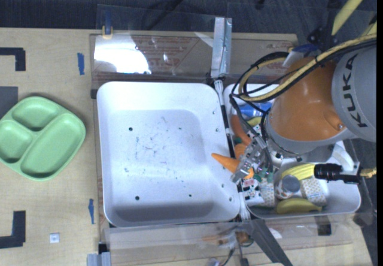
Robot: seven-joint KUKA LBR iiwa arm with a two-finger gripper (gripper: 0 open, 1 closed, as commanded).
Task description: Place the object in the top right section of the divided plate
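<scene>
The arm (311, 109) leans low over the right bin (347, 199), its hand (250, 166) down at the divider between the two bins. An orange carrot-shaped piece (224, 161) pokes out just left of the hand, over the right rim of the left bin (155, 151); whether the hand grips it or merely sits beside it, I cannot tell. Other toy food, among it a yellow banana-like piece (299, 205), lies in the right bin below the wrist.

By my reading this is the pick step: the object is not yet clear of the bins. The green divided plate (40, 137) rests on the worktop (48, 67), well apart to the left, its sections bare. The next move calls for a secure grasp, a lift clear of the bin walls, then a long carry leftward across the left bin to the plate's top right section.
</scene>
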